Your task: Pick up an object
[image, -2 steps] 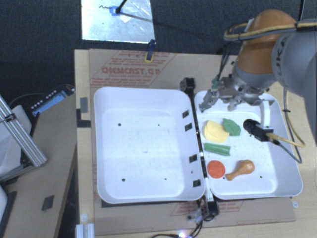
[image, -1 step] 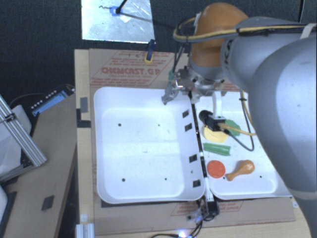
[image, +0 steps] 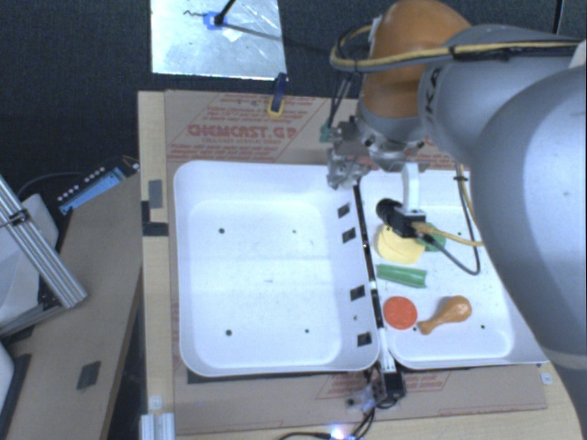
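A printed cardboard sheet (image: 240, 128) on a pale wooden bench (image: 92, 337) bears the left bin (image: 266, 273) and the right bin (image: 486, 342). A foil sheet (image: 215, 26) lies beyond, on a dark ground. The right bin holds a yellow lump (image: 401, 245), green stick (image: 401, 275), red disc (image: 400, 313) and tan drumstick (image: 447, 313). The gripper (image: 342, 177) hangs over the far end of the bins' shared edge; I cannot tell whether it is wide or narrow.

Bench (image: 154, 273) bearing 2 shallow white bins (image: 266, 273)
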Controlling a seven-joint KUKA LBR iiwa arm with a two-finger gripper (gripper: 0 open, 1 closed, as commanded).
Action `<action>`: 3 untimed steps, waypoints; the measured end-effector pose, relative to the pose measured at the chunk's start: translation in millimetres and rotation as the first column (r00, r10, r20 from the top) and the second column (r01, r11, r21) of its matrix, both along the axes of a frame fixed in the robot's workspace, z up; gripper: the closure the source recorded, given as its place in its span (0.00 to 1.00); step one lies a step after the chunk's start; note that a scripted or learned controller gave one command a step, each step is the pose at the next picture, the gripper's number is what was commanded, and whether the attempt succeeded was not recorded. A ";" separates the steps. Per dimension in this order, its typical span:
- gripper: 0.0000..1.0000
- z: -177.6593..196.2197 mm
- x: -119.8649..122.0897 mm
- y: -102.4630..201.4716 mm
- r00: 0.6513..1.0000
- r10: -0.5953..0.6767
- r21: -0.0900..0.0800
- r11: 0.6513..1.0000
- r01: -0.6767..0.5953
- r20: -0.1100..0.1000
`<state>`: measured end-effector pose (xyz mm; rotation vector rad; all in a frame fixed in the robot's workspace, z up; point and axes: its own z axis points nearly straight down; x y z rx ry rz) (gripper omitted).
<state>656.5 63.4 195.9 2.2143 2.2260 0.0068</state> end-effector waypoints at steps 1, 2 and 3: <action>1.00 146.9 -11.8 -21.9 1.000 -0.005 -0.001 1.000 0.005 0.012; 1.00 336.3 -3.4 -166.5 1.000 -0.013 -0.010 1.000 0.013 0.017; 1.00 339.5 10.6 -277.5 1.000 -0.014 -0.008 1.000 0.014 -0.001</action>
